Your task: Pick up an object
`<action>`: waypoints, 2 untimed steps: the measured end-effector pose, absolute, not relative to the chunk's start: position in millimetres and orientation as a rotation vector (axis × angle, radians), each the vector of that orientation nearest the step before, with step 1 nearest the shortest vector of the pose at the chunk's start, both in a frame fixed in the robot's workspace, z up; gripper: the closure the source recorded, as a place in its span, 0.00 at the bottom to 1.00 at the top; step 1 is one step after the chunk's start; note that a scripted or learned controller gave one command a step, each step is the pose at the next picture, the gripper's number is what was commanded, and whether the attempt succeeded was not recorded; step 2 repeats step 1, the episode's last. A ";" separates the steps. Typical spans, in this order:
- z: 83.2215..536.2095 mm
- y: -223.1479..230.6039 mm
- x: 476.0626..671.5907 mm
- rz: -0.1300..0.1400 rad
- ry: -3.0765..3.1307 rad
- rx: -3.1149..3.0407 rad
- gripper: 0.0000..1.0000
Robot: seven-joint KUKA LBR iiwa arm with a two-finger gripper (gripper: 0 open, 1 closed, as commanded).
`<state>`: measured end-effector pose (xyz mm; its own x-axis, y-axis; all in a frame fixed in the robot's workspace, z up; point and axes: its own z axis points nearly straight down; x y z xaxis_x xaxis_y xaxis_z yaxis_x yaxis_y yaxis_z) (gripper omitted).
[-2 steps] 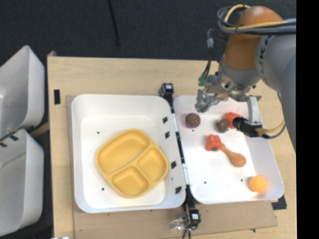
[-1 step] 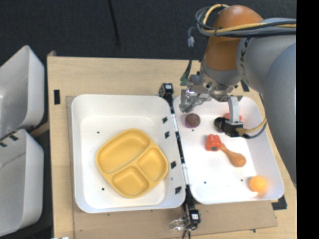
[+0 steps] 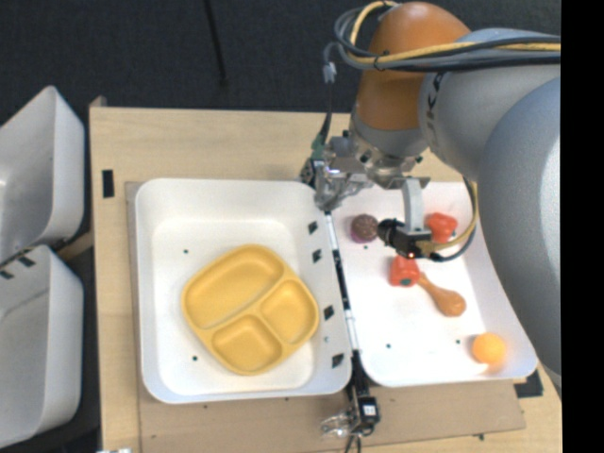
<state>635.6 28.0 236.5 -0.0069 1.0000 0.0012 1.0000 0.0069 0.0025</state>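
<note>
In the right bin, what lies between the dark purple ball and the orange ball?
A red-headed tool with a tan handle, seen in the camera view, lies between the dark purple ball and the orange ball.

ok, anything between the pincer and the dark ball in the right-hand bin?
Nothing visible. The pincer hangs over the shared rim of the bins, and the dark ball lies just beside it in the right bin.

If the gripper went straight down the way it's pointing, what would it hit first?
Likely the shared rim between the two bins, at its far end: the gripper hangs about over it. Depth is unclear, so it might land just inside the left bin instead.
</note>
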 end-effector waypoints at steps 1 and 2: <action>232.5 86.6 634.9 0.002 2.228 2.213 1.00; 232.5 86.6 634.9 0.002 2.228 2.213 1.00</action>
